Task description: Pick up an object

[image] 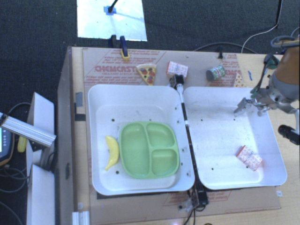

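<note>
The counter (140, 69) carries two white bins side by side. The left bin (101, 121) holds a green divided plate (149, 149) with a yellow banana (111, 152) just beside its left edge. The right bin (220, 139) holds a small red-and-white packet (249, 157) near its front right corner. The arm (287, 78) reaches in from the right; its pincer (248, 105) hangs over the right bin's back edge, well apart from the packet, fingers spread with nothing between them
</note>
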### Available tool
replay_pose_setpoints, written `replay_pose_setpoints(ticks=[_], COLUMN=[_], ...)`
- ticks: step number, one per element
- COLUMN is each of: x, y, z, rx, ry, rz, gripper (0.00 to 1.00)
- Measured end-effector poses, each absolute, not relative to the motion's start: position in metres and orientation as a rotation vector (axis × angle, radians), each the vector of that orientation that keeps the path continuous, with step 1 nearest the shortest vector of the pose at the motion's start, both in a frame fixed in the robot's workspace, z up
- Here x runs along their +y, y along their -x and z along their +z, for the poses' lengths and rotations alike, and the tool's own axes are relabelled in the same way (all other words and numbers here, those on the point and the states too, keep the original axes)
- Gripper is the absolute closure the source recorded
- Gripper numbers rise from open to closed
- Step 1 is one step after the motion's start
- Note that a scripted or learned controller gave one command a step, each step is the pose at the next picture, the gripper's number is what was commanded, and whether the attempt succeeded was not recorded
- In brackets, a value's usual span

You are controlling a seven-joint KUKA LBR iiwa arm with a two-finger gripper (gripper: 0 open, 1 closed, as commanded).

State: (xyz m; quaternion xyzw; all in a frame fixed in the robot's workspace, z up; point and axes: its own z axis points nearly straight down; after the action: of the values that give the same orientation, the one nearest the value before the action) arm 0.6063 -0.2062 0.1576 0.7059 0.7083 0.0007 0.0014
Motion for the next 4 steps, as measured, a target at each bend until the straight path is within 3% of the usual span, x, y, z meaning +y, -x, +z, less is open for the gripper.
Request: replay_pose_setpoints(ticks=[4], x=[-0.2062], y=[-0.6063], z=[0.1576], rx=[2.223], ry=[-2.216], rz=[0.002], gripper=[0.00])
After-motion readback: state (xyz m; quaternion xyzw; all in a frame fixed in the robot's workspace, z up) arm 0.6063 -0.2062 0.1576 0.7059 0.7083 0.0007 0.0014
